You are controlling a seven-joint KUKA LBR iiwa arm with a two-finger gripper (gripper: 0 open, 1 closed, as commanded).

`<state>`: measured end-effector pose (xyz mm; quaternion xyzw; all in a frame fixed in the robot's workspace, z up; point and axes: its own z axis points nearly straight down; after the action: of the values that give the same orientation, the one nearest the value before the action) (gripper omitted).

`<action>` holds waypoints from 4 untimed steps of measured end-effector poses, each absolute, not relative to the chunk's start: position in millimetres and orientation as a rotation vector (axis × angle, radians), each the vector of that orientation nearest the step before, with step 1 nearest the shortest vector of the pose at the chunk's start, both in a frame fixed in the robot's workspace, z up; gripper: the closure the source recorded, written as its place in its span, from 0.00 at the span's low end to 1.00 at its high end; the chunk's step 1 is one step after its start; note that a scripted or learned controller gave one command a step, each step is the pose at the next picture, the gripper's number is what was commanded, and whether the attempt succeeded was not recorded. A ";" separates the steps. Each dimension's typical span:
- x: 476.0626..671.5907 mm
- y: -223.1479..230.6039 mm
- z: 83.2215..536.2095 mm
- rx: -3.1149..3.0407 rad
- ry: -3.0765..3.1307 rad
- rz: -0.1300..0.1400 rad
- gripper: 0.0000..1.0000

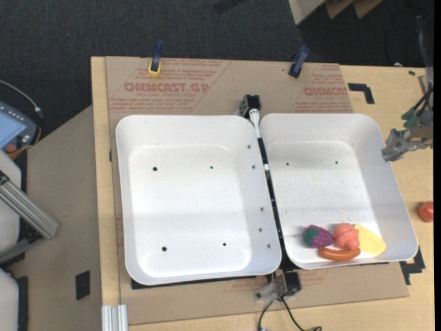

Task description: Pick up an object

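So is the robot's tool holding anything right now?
Tool: at the right bin's right rim, away from the toys; open or shut cannot be told.

The flat brown cardboard-covered bench (207,81) holds two shallow white plastic bins, the left bin (131,185) touching the right bin (386,185). A small orange thing (426,212), maybe a toy, lies beside them.

Orange object (426,212) and arm (413,126) cropped at right edge
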<state>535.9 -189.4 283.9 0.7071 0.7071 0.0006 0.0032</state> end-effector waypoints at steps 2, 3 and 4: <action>537.0 -189.7 304.2 2.212 2.213 0.004 1.00; 537.9 -166.6 321.5 2.216 2.221 0.003 1.00; 543.8 -215.4 287.7 2.223 2.220 -0.002 1.00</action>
<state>543.8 -215.4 287.7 0.7077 0.7065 -0.0006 0.0000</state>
